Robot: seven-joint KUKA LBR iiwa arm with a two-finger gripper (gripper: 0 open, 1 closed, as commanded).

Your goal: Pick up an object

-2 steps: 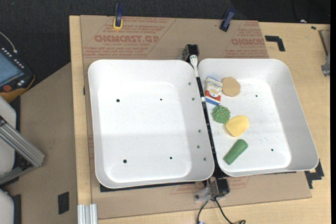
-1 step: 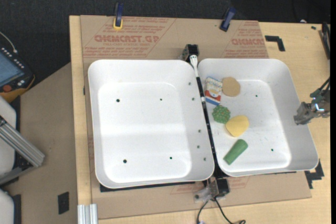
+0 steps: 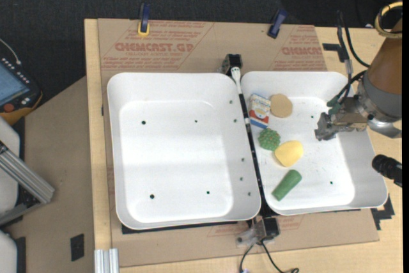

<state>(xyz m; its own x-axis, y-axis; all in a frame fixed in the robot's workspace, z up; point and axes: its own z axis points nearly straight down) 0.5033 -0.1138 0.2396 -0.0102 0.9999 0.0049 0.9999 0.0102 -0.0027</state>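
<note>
Dark carpet around a cardboard-topped bench [image 3: 192,41] with two white bins [image 3: 172,150]; pincer [image 3: 323,128] grip state unclear.

Gripper [image 3: 323,126] low, arm from right

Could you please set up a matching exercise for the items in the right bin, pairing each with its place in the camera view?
Things:
1. tan round piece
2. yellow piece
3. green cylinder
4. small carton

Places:
A. nearest the bottom of the right bin
B. against the divider side, left of the tan round piece
C. just right of the bumpy green ball
D. nearest the top of the group, right of the carton

Pairs: 1-D, 2-C, 3-A, 4-B
</note>
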